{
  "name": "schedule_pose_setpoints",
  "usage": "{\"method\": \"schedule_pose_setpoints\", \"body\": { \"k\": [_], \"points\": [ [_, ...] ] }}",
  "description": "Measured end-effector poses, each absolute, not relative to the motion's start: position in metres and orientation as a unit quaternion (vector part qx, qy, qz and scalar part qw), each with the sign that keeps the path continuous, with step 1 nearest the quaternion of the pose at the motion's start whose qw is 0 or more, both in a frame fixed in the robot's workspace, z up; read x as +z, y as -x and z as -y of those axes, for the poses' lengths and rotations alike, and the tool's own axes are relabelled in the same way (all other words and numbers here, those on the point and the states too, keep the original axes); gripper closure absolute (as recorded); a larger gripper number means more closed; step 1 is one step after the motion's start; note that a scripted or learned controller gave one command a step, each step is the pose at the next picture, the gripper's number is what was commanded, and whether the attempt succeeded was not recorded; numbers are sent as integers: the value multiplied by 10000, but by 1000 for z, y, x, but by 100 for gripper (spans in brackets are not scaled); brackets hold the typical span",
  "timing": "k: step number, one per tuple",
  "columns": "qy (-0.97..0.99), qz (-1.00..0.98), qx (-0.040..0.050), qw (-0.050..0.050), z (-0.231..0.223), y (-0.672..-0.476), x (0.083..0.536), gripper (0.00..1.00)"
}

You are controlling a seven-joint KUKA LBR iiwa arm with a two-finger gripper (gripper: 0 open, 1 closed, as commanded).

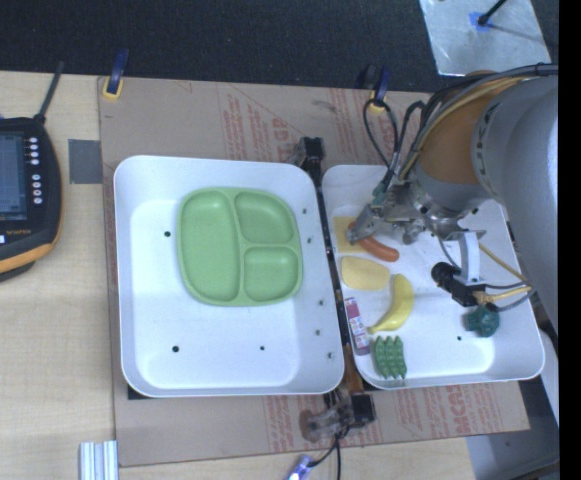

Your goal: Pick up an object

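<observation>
At the near edge of the right bin (515, 368) lies a green ridged block (390, 356), with a small pink packet (358, 334) just beside it against the bin's left wall. A little farther in rests a yellow banana (397, 305), and to its right a dark green toy (482, 319). Beyond the banana sits a pale yellow piece (363, 272), then an orange carrot (379, 250). The gripper (385, 220) hangs right over the carrot's far end; whether it is apart or together cannot be told. The left bin (145, 343) carries a green divided plate (239, 245). On the tabletop (40, 348) at far left lies a control pendant (8, 198).
</observation>
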State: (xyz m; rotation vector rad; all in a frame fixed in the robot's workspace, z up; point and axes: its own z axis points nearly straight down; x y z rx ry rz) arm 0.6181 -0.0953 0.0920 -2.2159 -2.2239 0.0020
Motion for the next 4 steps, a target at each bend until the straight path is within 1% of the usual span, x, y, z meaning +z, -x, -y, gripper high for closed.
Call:
{"method": "schedule_pose_setpoints", "body": {
  "k": [1,2,3,4],
  "points": [
    [7065,7077,10,17,111,-597,92,0],
    [7059,7083,4,11,99,-623,92,0],
    [7065,7077,9,13,141,-577,92,0],
    [7058,7084,17,19,121,-526,91,0]
  ]
}}
